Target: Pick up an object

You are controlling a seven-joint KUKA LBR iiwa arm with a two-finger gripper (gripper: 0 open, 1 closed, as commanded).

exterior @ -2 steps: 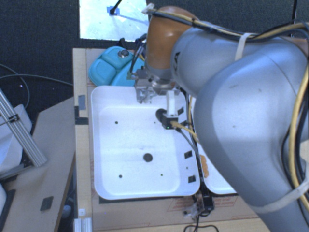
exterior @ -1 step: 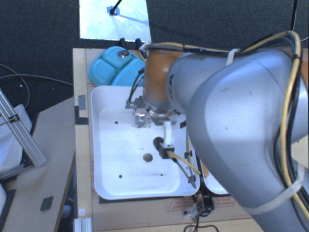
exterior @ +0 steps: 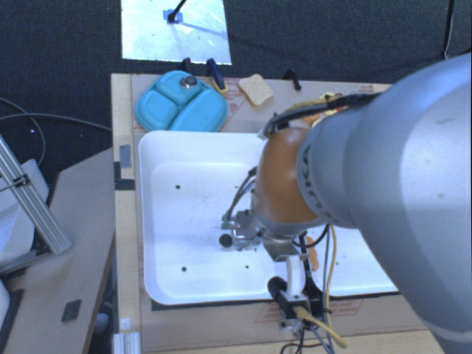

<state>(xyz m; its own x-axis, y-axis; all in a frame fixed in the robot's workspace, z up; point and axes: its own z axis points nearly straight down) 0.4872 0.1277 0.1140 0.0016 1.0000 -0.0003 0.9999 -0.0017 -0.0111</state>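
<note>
No pickable object is clearly identifiable. The nearest candidate is 1 narrow orange piece [exterior: 313,257] at lower centre, on the white bin [exterior: 169,198] floor; it may be cabling. It lies just right of the gripper [exterior: 240,236], partly under the wrist. The gripper sits low over the bin floor, probably to reach flat items. I cannot tell its opening state or whether it holds anything. A blue tray [exterior: 181,103] and tan sponge [exterior: 256,89] rest at upper centre, outside the bin.
</note>
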